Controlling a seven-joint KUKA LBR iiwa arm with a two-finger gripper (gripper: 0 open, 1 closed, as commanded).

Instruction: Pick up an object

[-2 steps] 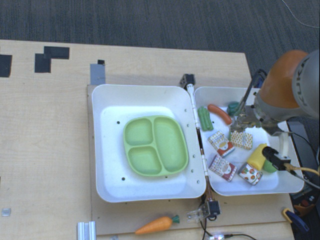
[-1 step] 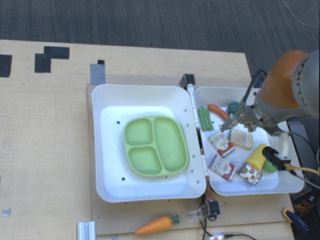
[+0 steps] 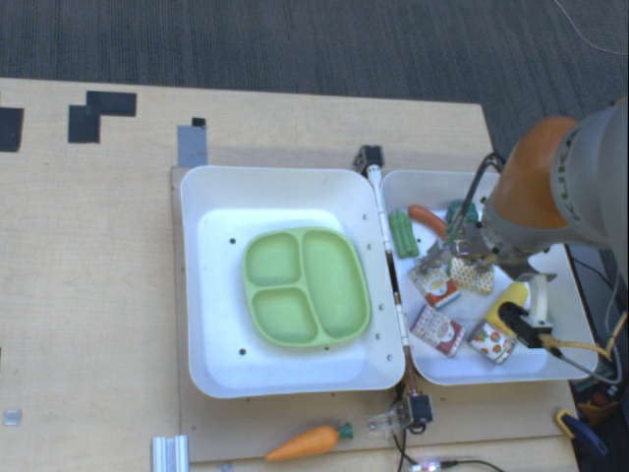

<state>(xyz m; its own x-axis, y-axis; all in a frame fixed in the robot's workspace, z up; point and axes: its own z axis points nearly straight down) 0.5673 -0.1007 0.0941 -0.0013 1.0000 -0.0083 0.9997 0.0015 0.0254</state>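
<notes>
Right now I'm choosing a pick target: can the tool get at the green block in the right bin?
Probably yes: the green block lies uncovered by the bin's left wall, beside the tool.

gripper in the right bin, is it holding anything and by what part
Cannot be told: the gripper is down among the small packets in the right bin, its grasp hidden.

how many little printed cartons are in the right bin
3 that I can make out: one carton just below the gripper, one nearer the front wall, and one to its right beside the banana. The arm may hide more.
</notes>
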